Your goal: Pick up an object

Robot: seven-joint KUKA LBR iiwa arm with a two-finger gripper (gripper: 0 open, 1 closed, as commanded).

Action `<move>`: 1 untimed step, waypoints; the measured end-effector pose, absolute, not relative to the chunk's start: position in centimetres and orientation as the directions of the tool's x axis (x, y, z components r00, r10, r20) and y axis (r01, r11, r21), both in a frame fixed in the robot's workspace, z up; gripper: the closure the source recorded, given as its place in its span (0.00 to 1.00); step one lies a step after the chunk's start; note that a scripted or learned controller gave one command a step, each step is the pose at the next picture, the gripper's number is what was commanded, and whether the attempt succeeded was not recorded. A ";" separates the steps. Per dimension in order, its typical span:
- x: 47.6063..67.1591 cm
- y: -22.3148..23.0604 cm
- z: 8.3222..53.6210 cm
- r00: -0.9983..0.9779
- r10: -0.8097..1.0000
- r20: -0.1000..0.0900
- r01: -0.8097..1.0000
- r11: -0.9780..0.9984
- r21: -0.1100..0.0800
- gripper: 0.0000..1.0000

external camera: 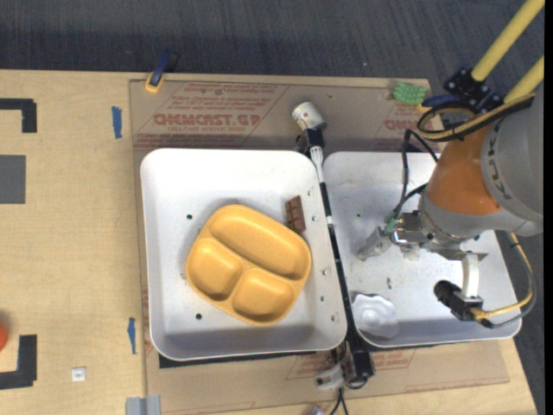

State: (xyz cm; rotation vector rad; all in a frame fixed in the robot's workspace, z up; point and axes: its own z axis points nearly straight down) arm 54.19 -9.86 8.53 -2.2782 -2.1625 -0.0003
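Observation:
A yellow plate (248, 263) with three compartments lies upside up in the left bin (173, 188). A small brown block (294, 214) rests by that bin's right wall. In the right bin (363, 180), a pale, crumpled white object (374, 311) sits at the near left corner. My gripper (377, 242) hangs low over the right bin's left-middle floor, pointing left, above and apart from the white object. Nothing shows in its grasp.
The grey arm with its orange band (462, 184) covers the right bin's right half, and a black fitting with a yellow cable (458, 301) hangs near the front wall. A white-capped tool (307, 119) lies behind the divider between the bins.

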 end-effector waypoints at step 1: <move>48.0 -10.3 8.5 -0.108 0.994 0.000 0.994 0.108 0.001 0.00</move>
